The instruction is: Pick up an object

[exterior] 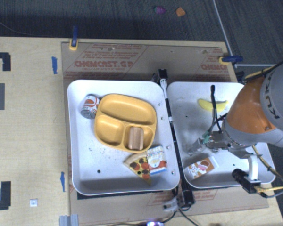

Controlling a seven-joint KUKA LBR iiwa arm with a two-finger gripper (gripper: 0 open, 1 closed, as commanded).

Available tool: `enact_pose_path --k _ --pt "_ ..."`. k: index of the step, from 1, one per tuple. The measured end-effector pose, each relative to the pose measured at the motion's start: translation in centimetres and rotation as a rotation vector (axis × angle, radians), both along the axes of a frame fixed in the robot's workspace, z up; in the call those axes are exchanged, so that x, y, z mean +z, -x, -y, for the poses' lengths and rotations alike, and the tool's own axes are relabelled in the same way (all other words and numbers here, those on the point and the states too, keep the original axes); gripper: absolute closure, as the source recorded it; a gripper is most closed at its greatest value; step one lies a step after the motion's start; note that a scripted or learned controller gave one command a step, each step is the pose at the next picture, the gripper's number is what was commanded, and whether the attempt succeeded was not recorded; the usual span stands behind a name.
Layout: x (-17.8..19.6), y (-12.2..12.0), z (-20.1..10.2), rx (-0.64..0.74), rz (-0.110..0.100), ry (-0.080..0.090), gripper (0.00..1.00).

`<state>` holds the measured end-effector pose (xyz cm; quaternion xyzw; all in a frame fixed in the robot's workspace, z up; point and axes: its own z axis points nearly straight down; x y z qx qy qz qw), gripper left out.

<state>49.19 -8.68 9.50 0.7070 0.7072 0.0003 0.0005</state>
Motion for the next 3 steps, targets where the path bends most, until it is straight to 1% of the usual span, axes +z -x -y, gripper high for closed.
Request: enact_pose_path --k 1,3 --pt "-0.50 0.74 0.36 0.003 0.013 -0.003 0.00" --pt "-0.51 0.75 0.52 0.004 0.013 -0.003 0.00"
